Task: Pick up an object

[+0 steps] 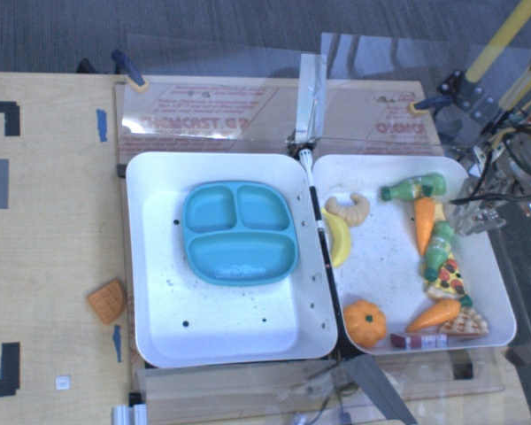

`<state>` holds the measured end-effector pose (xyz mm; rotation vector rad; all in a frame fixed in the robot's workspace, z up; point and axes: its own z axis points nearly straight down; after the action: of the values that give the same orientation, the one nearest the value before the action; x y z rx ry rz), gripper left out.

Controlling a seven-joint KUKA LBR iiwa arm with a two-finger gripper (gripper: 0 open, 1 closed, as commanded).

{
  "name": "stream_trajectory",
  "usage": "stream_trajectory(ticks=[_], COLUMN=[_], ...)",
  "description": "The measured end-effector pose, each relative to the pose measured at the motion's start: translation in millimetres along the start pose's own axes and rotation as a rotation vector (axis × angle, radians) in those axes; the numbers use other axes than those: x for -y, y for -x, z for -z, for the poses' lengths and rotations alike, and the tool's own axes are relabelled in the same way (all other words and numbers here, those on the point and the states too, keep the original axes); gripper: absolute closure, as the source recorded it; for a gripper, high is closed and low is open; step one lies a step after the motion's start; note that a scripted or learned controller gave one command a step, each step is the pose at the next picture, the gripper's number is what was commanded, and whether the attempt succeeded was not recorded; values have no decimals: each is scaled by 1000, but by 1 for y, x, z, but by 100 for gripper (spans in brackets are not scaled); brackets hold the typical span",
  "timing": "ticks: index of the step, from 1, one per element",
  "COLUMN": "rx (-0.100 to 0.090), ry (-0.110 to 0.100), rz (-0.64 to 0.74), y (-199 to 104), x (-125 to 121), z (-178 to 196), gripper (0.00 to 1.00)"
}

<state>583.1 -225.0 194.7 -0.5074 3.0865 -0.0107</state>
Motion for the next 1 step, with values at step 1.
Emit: stream_trajectory(ticks=[1], rx=[-12], ry=[8], rz=[-438], y=[3], x=[-26], z=[-83], gripper=[100])
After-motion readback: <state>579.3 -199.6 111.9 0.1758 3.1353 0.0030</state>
